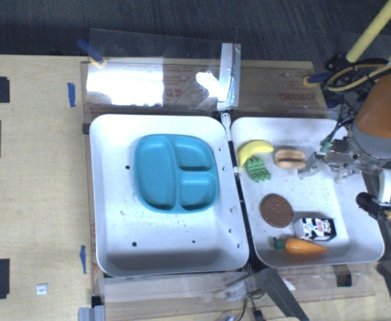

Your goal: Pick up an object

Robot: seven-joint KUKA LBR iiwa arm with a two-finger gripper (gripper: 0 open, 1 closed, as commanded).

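The right bin point(355, 209) holds several small items. A yellow banana point(254, 150) lies at its upper left, with a green leafy toy point(258, 170) just below it. To their right lies a tan hot-dog bun point(289, 158). A brown round cookie point(276, 210) sits mid-bin. Lower down, a black-and-white carton point(316, 228) lies just above an orange carrot point(303, 247). My gripper point(315, 164) hangs over the bin's upper right part, just right of the bun, with nothing visibly held. The grey arm with its orange band point(382, 112) comes in from the right.
The left bin point(115, 199) carries a blue divided plate point(176, 172). A clear plastic sheet and a metal bracket point(227, 75) stand behind the bins. Yellow and black cables point(345, 75) hang at the upper right. The wooden bench point(31, 179) extends to the left.
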